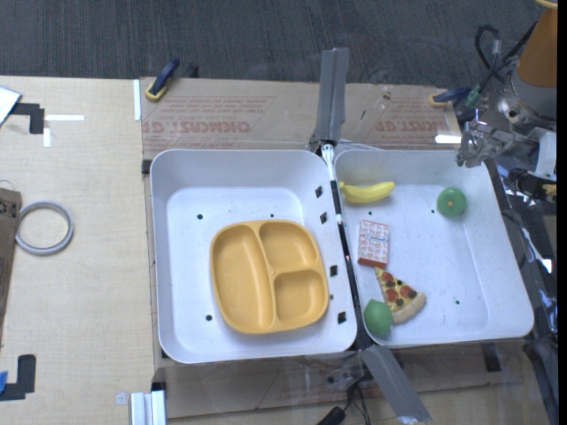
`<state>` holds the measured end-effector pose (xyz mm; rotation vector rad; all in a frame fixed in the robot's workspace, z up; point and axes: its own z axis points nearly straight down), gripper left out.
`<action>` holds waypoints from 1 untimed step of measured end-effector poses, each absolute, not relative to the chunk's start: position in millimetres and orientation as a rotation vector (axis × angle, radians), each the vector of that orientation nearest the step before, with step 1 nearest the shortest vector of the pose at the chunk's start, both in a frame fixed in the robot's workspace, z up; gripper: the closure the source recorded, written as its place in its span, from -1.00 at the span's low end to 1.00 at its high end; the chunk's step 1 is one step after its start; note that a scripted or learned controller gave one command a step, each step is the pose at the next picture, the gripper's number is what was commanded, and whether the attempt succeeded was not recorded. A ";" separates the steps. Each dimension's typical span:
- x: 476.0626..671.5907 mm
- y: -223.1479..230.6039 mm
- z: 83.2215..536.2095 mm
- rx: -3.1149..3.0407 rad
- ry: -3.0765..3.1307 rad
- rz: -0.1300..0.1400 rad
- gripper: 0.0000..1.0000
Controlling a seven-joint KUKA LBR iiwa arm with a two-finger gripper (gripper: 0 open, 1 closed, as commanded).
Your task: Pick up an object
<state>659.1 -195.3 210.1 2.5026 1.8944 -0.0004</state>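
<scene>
Camera view looks down on my two white bins. The gripper (472,147) hangs over the top right corner of the right bin (509,273), up high and not touching any toy. I cannot tell if it is open or closed from up here, and I see nothing held in it.

The toys I could pick all lie in the right bin. A green ball (451,203) sits closest to the gripper, out by itself, so I think it is the easy one to grab. A banana (367,191) lies flat near the wall between the bins. Below it is a little red box (373,243), then a pizza slice (400,296) touching a green fruit (377,317). Those two sit tight together by the wall, which I think makes them hard to pinch.

The left bin (164,264) holds a yellow plate (270,275) with three parts, lying flat in the middle.
</scene>
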 end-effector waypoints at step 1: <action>658.6 -179.5 176.9 2.619 1.738 -0.003 1.00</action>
